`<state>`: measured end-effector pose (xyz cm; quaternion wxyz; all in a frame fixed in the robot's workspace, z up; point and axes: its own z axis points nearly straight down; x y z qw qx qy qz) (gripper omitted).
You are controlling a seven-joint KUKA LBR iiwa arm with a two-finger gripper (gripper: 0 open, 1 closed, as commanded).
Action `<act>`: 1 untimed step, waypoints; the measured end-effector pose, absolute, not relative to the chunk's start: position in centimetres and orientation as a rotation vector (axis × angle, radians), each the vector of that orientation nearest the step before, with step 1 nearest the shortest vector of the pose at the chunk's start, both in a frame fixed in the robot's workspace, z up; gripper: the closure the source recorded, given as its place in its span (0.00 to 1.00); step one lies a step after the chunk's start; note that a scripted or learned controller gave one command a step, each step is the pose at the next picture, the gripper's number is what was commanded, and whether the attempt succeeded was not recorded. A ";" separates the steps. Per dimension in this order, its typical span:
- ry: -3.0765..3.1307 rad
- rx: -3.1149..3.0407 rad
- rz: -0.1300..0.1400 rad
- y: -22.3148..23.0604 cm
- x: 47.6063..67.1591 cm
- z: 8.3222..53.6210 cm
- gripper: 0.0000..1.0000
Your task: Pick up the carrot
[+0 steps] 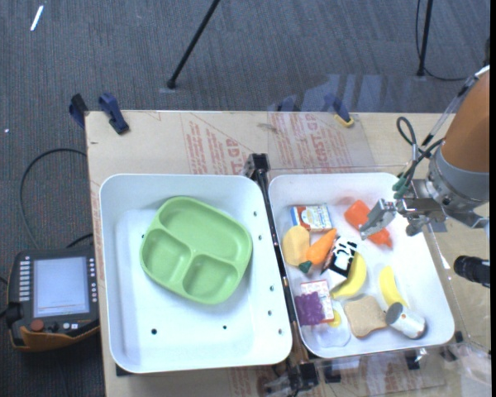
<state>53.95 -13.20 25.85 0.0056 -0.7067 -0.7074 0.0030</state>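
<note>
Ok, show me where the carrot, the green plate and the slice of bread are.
carrot (321, 247), camera view, middle of its orange body.
green plate (231, 234), camera view, right rim.
slice of bread (364, 316), camera view, centre of the slice.

Red printing runs across the cardboard sheet (231, 143) on the table behind the bins, but it lies upside down and slanted and cannot be made out. The small carton (315, 216) and the purple packet (313, 303) in the right bin (430, 263) carry labels too small to read. The pendant (56, 292) screen is blank.
</note>
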 end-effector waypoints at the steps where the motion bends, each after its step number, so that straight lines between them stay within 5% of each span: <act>1: -2.439 -1.951 0.013 -8.5 57.9 15.8 0.00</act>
